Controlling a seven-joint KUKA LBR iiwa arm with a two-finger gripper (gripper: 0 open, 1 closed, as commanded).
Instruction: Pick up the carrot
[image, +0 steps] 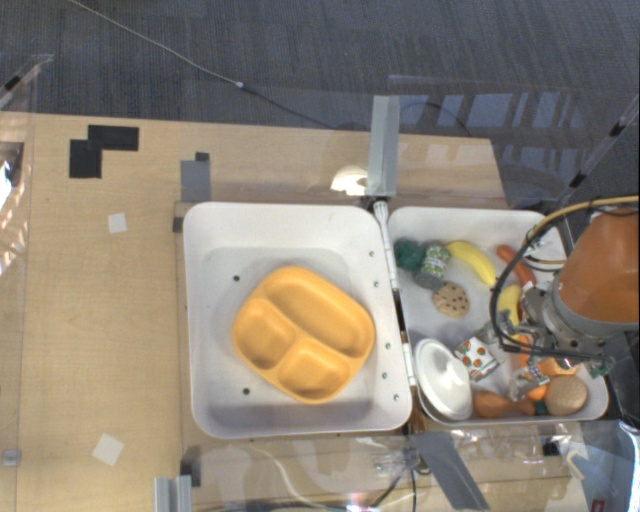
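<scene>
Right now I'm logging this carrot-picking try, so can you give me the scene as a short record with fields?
left bin: shallow white bin holding a yellow three-compartment plastic plate
right bin: shallow white bin crowded with toy food
carrot: orange carrot near the far right of the right bin, partly hidden by cables
other items: yellow banana, round chocolate-chip cookie, white bowl, tan bread roll
arm: grey arm with orange band over the right bin's right side
gripper: low over clutter; fingers unclear
</scene>
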